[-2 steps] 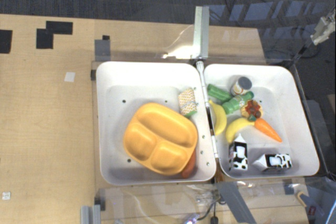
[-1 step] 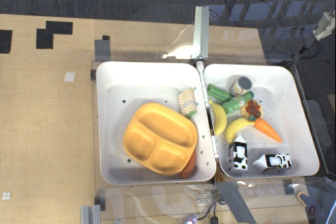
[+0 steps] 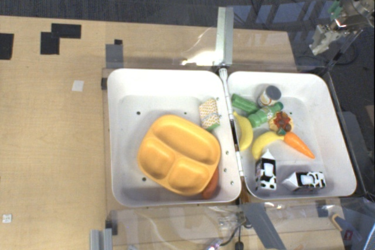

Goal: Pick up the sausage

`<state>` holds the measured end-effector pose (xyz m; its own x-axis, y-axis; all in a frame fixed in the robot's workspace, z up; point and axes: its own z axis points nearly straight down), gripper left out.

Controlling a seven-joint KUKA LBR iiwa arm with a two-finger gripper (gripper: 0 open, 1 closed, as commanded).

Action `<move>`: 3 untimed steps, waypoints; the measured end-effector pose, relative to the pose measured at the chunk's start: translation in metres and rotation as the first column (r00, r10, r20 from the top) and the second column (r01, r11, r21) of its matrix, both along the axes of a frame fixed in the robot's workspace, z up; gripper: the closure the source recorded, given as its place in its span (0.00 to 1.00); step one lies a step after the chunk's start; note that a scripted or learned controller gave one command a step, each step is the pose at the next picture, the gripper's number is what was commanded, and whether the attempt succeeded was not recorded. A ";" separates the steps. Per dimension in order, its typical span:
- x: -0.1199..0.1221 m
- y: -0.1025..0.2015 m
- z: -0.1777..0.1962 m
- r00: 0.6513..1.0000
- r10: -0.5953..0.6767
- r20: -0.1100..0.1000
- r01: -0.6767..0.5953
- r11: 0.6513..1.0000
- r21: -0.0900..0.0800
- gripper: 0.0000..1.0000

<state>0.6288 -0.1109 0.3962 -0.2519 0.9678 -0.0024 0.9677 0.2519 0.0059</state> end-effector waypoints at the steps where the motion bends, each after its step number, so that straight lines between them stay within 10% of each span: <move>1: 0.011 0.013 -0.097 0.982 0.190 -0.001 -0.190 0.982 -0.001 1.00; 2: 0.040 -0.042 0.043 0.975 0.221 0.003 -0.221 0.975 -0.003 1.00; 3: 0.041 -0.004 0.041 0.989 0.148 0.002 -0.148 0.989 -0.002 1.00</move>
<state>0.6696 -0.1147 0.4373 -0.3924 0.9198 -0.0044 0.9198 0.3924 0.0072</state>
